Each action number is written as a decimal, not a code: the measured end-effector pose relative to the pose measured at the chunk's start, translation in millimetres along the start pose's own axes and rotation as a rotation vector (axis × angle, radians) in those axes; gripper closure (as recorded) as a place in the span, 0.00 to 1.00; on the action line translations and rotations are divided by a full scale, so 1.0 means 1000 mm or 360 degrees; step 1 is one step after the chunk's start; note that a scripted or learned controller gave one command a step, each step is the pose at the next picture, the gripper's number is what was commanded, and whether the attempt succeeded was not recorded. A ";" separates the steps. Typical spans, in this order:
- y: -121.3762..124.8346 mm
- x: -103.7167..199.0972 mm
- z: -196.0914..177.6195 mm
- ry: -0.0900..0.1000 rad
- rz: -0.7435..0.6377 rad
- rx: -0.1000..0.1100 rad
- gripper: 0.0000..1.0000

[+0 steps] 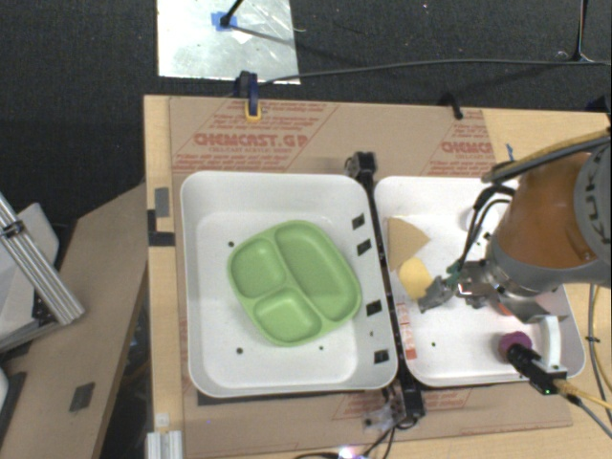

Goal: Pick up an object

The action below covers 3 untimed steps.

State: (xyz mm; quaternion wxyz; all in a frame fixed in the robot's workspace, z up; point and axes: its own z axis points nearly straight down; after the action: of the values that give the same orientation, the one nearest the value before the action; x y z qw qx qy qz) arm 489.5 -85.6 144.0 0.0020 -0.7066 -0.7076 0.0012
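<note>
Reaching in over the right bin [449, 361], the arm [550, 223] has its gripper [438, 293] low near that bin's left wall, just beside a small yellow ball [414, 275]. From where I stand the fingers are a dark tangle against the white floor, and I cannot tell whether they are spread or closed; nothing shows between them. The ball sits close to the left wall, touching or nearly touching the lower corner of a tan wedge [405, 235] that lies toward the back left corner. A purple thing [516, 342] rests near the front right corner, partly hidden by the arm's gear. The left bin [206, 208] holds a green divided plate [293, 282] in its middle.

To do this well, I would centre the fingers over the ball rather than beside it, come straight down, and keep clear of the wall and the wedge, since a round ball will likely roll from a glancing touch.
</note>
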 end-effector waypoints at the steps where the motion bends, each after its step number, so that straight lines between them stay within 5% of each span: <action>1: 0.003 -0.006 0.059 -0.0008 0.0007 -0.0016 0.00; 2: 0.004 -0.006 0.060 -0.0002 0.0002 -0.0010 0.00; 3: 0.005 -0.006 0.049 -0.0001 0.0001 -0.0013 1.00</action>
State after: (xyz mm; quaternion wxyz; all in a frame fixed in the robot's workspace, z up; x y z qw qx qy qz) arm 493.9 -91.4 95.3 -0.0011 -0.7069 -0.7073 -0.0014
